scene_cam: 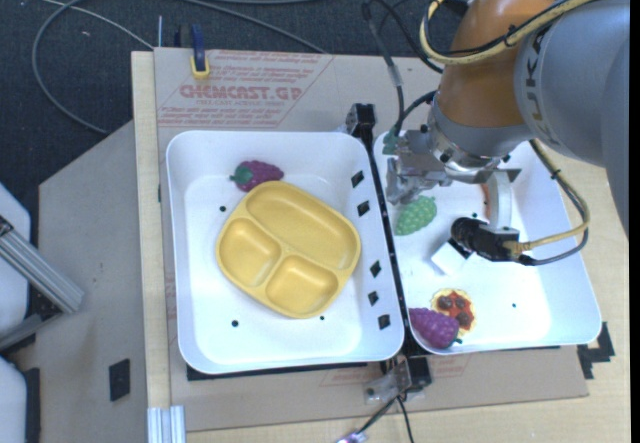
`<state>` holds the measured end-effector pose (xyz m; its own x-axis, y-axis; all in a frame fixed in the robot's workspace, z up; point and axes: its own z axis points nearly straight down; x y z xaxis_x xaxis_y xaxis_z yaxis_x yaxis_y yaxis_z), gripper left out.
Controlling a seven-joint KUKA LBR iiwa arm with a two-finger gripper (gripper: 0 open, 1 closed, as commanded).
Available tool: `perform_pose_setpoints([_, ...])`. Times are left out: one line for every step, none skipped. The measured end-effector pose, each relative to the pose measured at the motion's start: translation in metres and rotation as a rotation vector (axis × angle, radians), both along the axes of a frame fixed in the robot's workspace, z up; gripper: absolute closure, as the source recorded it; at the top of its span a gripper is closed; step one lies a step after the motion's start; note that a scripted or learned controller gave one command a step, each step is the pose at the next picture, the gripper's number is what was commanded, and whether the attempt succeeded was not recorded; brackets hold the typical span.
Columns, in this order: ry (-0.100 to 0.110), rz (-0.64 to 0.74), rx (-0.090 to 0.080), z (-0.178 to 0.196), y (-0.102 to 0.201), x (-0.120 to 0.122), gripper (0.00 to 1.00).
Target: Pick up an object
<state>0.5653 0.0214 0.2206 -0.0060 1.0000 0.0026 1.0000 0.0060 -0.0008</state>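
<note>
**As the gripper stood over the green grape bunch: right bin, beside the inner wall**

While the task named no particular object, the likeliest target was judged to be the green grape bunch, which lay in the right bin near that bin's left wall and toward its far half. The gripper hung directly above the bunch's upper edge, so that in the view the two met or overlapped; whether they actually touched could not be told from this slant. The bunch's long axis appeared to run obliquely, from lower left to upper right. Whether the gripper was spread or clenched could not be told, and nothing was seen held in it. The coming move was judged to call for little sideways travel, mainly a short descent.

Nearer the front of the same bin lay a purple grape bunch, with a small orange-and-red toy touching its upper right side; both were well apart from the green bunch and unlikely to interfere. The nearest obstacle was the bin's left wall, just beside the green bunch, which could crowd the gripper on that side. The arm covered the bin's far right corner.

The left bin held a yellow divided plate at its centre and a second purple grape bunch just beyond the plate's far edge.
</note>
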Motion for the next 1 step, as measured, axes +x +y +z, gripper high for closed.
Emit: perform_pose_setpoints([-0.001,0.001,0.000,0.0133,0.0544,-0.0141,1.00])
